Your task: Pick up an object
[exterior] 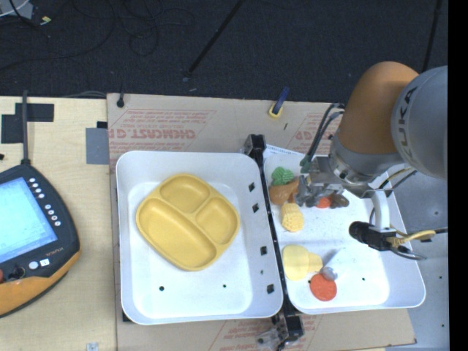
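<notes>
Grey arm is reaching in from the right, putting my gripper [316,194] low over the right bin [409,287] among the toy food, likely because that is where the small graspable things are crowding. I'm hanging just beside the corn piece [292,217] and green piece [282,175], with something red [322,202] at the tip; grip state is too cluttered to call. Yellow divided tray [187,220] is sitting alone in the left bin [139,298], looking too broad for pinching.

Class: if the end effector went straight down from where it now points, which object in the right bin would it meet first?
Probably the small red-orange piece right at the end effector, with the corn cob just beside; depth is unclear from above.
</notes>
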`<state>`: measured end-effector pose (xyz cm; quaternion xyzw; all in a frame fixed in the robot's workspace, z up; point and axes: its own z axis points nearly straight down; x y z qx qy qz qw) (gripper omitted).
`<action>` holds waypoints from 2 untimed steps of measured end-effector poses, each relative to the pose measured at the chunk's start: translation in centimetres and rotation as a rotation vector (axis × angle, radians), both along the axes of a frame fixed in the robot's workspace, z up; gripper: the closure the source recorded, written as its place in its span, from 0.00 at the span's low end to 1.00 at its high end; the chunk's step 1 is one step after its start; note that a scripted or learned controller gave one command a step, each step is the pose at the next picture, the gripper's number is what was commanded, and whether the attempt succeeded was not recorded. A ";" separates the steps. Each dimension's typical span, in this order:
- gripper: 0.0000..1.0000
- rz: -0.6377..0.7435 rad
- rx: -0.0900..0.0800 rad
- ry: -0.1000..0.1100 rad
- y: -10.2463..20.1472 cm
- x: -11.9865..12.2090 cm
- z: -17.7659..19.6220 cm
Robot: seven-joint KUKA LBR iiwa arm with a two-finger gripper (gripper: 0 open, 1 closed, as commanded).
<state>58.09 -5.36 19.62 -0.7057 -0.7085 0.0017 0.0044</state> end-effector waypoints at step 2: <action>1.00 -0.002 -0.002 -0.010 3.9 -10.6 12.7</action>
